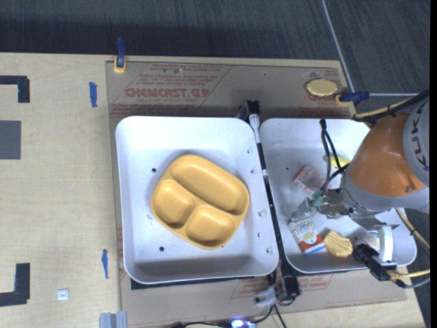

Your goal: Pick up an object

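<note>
Dark grey carpet floor across the far side. Light wood bench top fills the left, black square markers near its left edge, blue tape bits beside a brown cardboard sheet with red print. Blue clamp at the sheet's far-left corner. Even overhead light, soft shadows
</note>
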You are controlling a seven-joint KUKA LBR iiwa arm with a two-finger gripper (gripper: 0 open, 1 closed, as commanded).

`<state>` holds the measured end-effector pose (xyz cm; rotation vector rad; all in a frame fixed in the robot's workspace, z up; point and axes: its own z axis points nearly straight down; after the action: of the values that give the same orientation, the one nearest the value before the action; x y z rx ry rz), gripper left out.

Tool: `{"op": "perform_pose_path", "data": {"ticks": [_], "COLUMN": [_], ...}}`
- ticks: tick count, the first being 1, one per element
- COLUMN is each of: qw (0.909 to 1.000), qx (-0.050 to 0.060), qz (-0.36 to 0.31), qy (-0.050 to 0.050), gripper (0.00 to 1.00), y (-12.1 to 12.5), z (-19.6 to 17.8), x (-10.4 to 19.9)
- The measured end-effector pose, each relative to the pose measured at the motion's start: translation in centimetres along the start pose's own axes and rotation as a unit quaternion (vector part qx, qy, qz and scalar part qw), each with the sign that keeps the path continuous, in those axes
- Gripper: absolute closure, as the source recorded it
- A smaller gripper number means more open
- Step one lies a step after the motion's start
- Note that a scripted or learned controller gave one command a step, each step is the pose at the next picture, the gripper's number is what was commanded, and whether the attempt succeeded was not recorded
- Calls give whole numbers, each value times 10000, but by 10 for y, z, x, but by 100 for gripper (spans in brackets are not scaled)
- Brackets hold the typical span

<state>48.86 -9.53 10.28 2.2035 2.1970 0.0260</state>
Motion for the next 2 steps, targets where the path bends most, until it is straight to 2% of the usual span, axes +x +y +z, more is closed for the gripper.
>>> {"op": "perform_pose_path", "data": {"ticks": [1, 2], "qw": [10000, 10000], "qx": [83, 81], "qz": [-12, -8], "qy": [45, 38], "gripper": [0, 0], "y": [-5, -5], "z": [13, 14], "x": [2, 3]}}
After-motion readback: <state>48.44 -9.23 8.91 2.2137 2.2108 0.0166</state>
